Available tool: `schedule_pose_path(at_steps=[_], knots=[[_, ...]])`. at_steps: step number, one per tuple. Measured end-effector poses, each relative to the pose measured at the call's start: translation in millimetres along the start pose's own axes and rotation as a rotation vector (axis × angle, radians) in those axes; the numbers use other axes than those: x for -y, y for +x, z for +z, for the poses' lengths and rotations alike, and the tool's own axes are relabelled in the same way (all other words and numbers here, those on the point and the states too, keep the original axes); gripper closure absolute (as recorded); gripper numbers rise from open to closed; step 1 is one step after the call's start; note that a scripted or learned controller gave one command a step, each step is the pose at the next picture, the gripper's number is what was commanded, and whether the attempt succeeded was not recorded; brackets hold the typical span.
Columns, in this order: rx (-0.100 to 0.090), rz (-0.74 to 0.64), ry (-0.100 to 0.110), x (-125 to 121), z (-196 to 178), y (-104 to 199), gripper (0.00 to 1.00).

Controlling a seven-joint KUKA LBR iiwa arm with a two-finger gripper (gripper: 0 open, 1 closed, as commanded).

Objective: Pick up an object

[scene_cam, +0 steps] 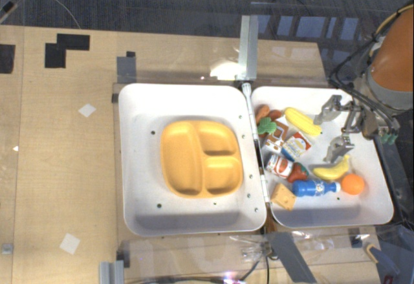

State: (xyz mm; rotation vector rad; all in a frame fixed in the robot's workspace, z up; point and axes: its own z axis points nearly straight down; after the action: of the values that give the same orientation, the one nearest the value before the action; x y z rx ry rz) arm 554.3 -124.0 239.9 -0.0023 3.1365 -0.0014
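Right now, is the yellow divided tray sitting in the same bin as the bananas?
No, the yellow tray lies in the left bin, while both bananas lie in the right bin.

the arm reaches in from the right, its end effector point(337, 127) spread open, holding nothing.

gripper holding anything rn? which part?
Nothing held. The gripper is open above the right bin, fingers bare, over a banana.
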Motion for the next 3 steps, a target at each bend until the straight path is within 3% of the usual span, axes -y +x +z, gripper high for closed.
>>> schedule_pose_path(at_steps=[1,2,3], knots=[[-0.007,0.393,0.000,83,113,19,0.00],[0.001,0.633,0.000,57,154,-100,0.00],[0.008,0.807,-0.001,66,72,-100,0.00]])
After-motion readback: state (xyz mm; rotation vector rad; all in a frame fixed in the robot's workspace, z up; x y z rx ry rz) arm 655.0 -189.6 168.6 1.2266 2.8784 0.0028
